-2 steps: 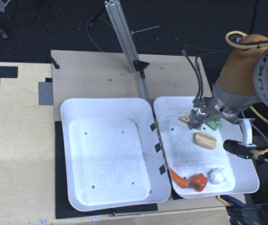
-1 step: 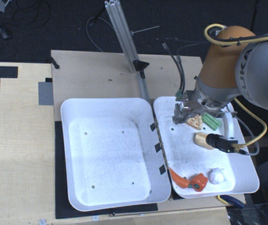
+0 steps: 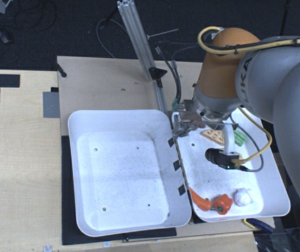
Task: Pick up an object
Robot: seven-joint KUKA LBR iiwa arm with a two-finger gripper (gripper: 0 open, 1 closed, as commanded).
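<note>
Grey and bulky, the arm (image 3: 276, 88) reaches in from the right and leans over the far end of the right bin (image 3: 213, 180), its orange band directly above the wrist. Beneath it the bench (image 3: 97, 83) carries both bins, set rim to rim. The left bin (image 3: 118, 161) sits just across that shared edge.

At the far left corner of the right bin, the hand (image 3: 184, 121) is low and close against the dividing rim. Whether it is released or clenched I cannot tell, and nothing is visibly gripped.

Every candidate for the pick lies in the right bin. An orange-red vegetable (image 3: 215, 202) rests at the near wall, probably the easiest target since it lies in the open. Just beside the hand, partly under the wrist, is a tan wedge (image 3: 213, 136). A white ball (image 3: 242, 197) lies next to the vegetable and would likely roll if nudged. A green piece (image 3: 240, 138) lies half hidden beside the wedge.

The rim, its black clips (image 3: 177, 164) and a slanted metal post (image 3: 139, 41) crowd the hand's left side.
</note>
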